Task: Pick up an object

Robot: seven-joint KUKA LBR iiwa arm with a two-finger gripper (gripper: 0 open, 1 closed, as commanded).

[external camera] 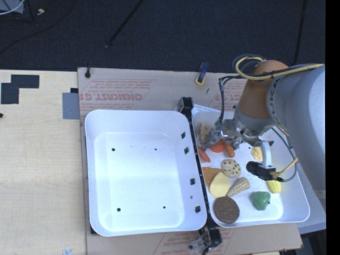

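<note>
The gripper (222, 137) hung low in the right bin (297, 212), its open or closed state indeterminate. Beneath it lay what appeared to be an orange carrot-like piece (218, 147), long axis roughly left-right. Nearby: round cookie (230, 168), yellow wedge (220, 185), green pepper (261, 200).

Green pepper (261, 200), brown cookie (227, 209)

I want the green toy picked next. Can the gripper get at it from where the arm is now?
Probably yes. The green toy lies in the right bin with nothing on top, a little apart from the yellow corn.
</note>
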